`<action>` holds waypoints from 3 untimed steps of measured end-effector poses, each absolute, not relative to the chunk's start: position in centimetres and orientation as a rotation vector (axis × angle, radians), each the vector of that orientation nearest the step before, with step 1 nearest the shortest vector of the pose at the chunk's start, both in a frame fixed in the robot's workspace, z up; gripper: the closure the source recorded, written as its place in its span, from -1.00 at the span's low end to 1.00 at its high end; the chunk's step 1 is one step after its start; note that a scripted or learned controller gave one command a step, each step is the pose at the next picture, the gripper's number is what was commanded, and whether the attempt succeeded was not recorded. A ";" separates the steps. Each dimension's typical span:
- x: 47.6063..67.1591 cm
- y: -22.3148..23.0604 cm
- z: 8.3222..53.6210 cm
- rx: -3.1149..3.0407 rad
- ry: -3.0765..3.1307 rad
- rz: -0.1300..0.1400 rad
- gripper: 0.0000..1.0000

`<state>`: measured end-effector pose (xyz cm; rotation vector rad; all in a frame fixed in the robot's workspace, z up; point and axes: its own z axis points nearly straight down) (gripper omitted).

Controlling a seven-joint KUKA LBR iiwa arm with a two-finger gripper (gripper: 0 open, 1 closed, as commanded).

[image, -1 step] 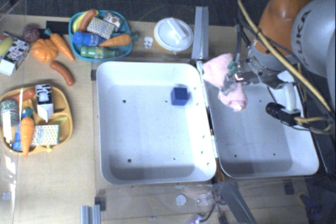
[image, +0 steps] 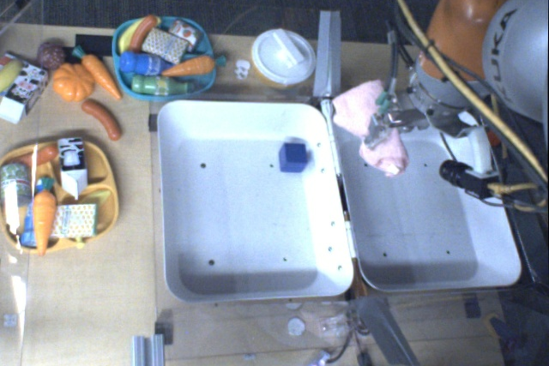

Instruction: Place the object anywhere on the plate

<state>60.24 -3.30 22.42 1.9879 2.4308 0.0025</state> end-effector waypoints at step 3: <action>58.1 11.0 22.2 0.259 3.126 0.005 1.00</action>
